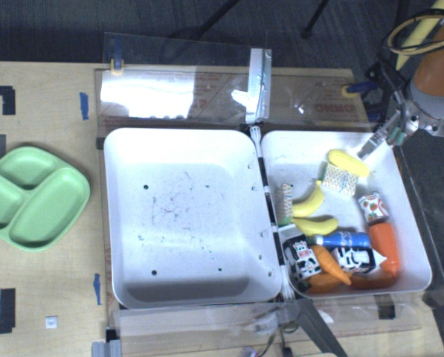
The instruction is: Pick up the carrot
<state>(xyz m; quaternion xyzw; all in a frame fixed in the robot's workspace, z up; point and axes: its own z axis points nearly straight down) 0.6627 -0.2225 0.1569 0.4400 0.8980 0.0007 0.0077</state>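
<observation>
The small orange carrot point(332, 265) lies near the front of the right white bin point(415, 222). It leans across a little black-and-white carton point(303, 257). A blue tube point(343, 240) lies just behind it. A bigger orange-red plastic piece point(385, 248) stands to its right, and another orange piece point(348, 281) lies along the front wall. Many toys are crowded there because the bin is shallow and they all slide together.

Further back in the same bin are two yellow bananas point(311, 203), a yellow block with dots point(340, 178) and a small red-and-white toy point(372, 207).

The grey arm's pincer point(372, 146) pokes in at the far right corner of that bin, above the back wall. It is well apart from the carrot. It is too small and blurry, so I cannot tell its state. Nothing shows in it.

I think the pick has not begun. The pincer needs to travel to the front of the bin and come down on the carrot. That could be tricky, since the carton and the tube touch the carrot and could be grabbed by mistake.

The left white bin point(132, 274) sits beside it. A green tray with sections point(32, 199) rests on the wooden bench point(43, 303) at the left.
</observation>
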